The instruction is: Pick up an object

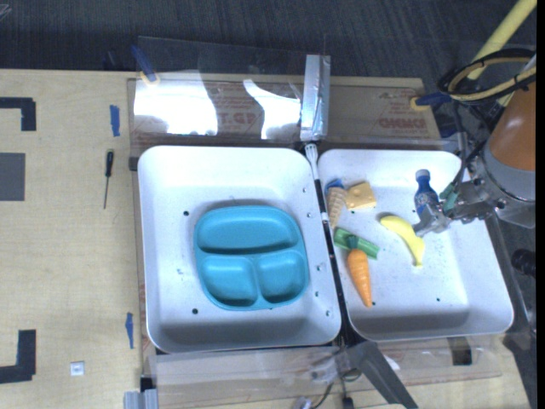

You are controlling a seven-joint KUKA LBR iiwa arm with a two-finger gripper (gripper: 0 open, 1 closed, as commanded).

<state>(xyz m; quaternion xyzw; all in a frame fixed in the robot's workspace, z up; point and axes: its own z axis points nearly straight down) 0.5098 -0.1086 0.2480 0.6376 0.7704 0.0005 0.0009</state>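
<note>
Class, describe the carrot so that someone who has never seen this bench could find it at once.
Start at the right white bin, not the left white bin holding the blue tray. Near its left wall, toward the front, lies the carrot. It is the one orange, tapered piece with green leaves on top, unlike the curved yellow banana beside it.

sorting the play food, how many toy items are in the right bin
5: a carrot at front left, a banana in the middle, an ice cream cone and cheese wedge at back left, a blue bottle by the gripper.
</note>
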